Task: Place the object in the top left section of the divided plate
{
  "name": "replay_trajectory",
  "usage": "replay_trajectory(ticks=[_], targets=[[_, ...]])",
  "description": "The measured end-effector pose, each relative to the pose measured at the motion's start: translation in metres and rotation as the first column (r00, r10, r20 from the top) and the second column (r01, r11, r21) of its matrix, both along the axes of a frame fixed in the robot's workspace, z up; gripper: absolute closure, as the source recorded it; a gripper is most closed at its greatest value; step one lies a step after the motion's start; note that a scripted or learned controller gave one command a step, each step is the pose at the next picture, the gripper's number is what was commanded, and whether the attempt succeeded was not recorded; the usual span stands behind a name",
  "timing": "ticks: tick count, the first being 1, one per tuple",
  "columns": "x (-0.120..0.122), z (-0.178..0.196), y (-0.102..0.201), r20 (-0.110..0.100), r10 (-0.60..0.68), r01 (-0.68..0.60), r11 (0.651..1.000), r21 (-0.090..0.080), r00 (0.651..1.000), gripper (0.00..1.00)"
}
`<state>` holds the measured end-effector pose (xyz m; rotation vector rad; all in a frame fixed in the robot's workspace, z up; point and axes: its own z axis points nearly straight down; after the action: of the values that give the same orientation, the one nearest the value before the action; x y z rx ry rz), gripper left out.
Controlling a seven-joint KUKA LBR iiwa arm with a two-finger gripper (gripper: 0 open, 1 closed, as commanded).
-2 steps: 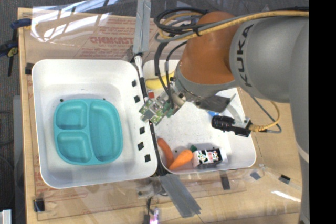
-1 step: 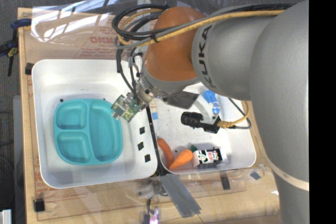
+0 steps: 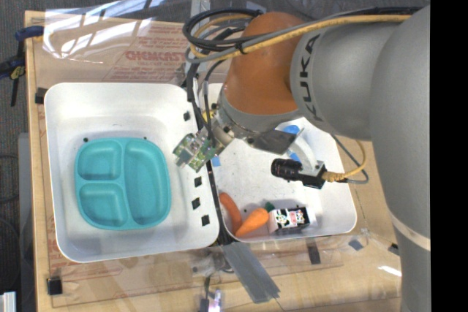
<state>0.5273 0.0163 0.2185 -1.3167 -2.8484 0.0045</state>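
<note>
The claw (image 3: 196,151) hangs over the seam between the two bins, just right of the teal plate (image 3: 123,183); whether it grips anything I cannot tell. The plate sits in the left bin (image 3: 66,106). Right of the plate, in the right bin (image 3: 344,208), lie a carrot (image 3: 251,221), a red piece (image 3: 231,208) and a small bottle (image 3: 289,218).

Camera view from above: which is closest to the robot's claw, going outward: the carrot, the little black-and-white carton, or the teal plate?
Measured from the gripper, over the wall between the bins:
1. Carrot, right bin, near its front edge.
2. Teal divided plate, left bin; its right rim sits about as far off as the carrot, too close to call.
3. Carton, right bin, beyond the carrot.
</note>
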Motion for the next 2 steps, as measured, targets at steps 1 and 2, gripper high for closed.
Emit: replay_trajectory(ticks=[1,2], targets=[[-0.023,-0.027,0.081,0.001,0.125,-0.125,0.992,0.001,0.992,1.0],[-0.051,-0.05,0.115,0.0,0.382,-0.382,0.924,0.001,0.924,1.0]])
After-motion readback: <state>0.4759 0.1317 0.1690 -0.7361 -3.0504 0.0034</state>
